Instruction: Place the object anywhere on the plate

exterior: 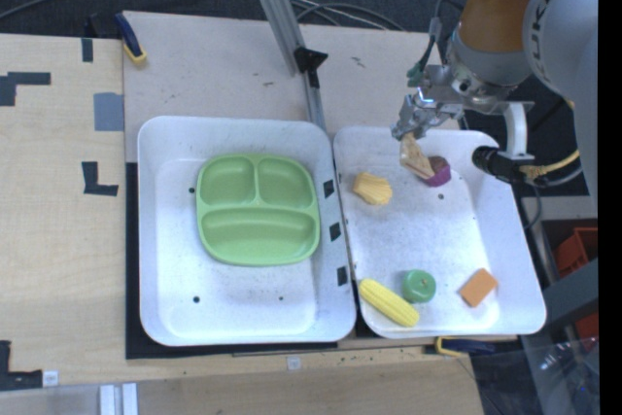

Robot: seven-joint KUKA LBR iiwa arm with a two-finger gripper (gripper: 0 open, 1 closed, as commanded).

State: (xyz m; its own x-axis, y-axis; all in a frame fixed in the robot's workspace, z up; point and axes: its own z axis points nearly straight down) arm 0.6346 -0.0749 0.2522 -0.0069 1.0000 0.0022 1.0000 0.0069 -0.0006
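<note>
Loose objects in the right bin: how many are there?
5, possibly more under the gripper: yellow lump upper left, tan and purple piece below the gripper, corn cob at the front, green round piece beside it, orange block front right.

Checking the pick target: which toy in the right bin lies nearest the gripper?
The tan wedge-shaped piece, directly beneath the gripper beside a purple piece; the others lie farther off.

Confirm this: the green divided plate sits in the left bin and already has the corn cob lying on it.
Wrong on the corn. The camera view shows the corn cob lying in the right bin, near its front edge. The green divided plate does sit in the left bin.
</note>
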